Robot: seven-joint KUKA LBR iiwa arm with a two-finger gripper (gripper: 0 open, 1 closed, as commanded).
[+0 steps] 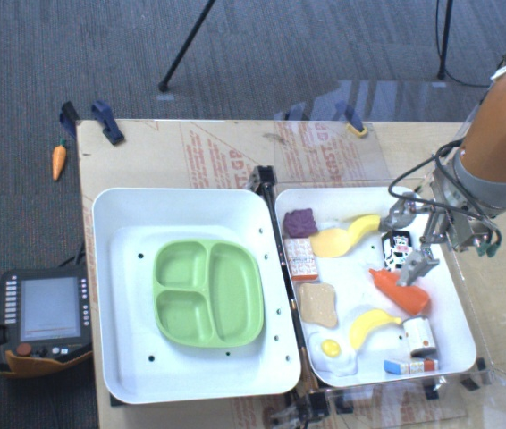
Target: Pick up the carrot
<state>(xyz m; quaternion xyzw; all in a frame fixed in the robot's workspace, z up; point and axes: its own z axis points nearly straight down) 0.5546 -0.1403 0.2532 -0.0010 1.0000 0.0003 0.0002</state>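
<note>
Here the claw [411, 271], state impossible to tell, hangs just above the carrot [400, 292], seemingly positioned for a grasp.

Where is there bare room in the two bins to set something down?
Left bin: a bare white margin all around the green tray, whose compartments are bare too. Right bin is crowded; small bare patches lie between bread and carrot, and along the top wall right of the purple item.
</note>
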